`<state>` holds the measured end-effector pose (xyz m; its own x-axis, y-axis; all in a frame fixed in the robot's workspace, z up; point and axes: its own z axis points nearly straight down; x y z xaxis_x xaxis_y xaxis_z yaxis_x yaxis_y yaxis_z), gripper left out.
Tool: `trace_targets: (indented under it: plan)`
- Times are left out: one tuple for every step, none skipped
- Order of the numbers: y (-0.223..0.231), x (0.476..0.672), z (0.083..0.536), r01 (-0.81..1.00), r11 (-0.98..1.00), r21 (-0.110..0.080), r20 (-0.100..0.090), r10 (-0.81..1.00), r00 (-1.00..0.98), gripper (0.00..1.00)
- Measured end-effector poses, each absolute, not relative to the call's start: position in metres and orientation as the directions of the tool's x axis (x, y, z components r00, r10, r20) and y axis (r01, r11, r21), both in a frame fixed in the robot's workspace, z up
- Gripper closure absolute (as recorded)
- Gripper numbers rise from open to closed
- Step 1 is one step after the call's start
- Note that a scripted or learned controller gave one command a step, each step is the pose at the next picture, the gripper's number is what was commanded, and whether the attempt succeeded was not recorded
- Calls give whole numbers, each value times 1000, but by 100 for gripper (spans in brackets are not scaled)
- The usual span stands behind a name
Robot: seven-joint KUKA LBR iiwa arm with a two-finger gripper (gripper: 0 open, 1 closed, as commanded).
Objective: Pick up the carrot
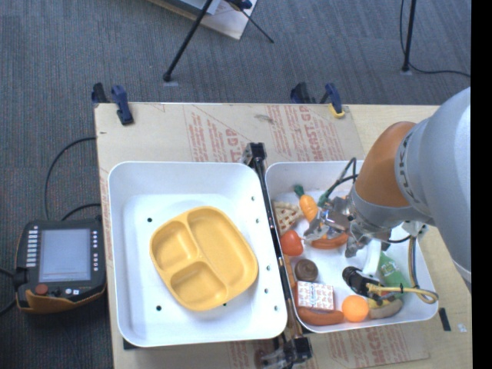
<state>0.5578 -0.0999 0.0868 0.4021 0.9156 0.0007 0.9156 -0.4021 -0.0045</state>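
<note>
The tool (338,227) is hanging low in the right bin (350,167), its grip state impossible to tell. The carrot (308,206) is lying just left of it, a tomato (291,243) sitting further left and nearer the camera.

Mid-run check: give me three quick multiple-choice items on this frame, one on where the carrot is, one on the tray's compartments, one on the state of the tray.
1. Where is the carrot?
A. In the left bin
B. In the right bin, near its far side
C. On the floor

2. How many compartments has the yellow tray?
A. Two
B. Three
C. Five

3. What is the state of the tray?
A. Bare, lying flat in the left bin
B. Piled with food
C. Tipped on its edge

Key: 1 B, the carrot lies among the toy food in the right bin, just left of the gripper. 2 B, two smaller sections and one larger one show. 3 A, its sections show plain yellow and it lies flat on the floor of the left bin.
</note>
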Motion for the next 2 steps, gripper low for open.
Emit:
trace_targets:
  plan:
    - [-90, 635, 87, 843, -538, -2, -1, 843, 538, 0]
    - [-89, 635, 97, 845, -534, -5, -2, 845, 534, 100]
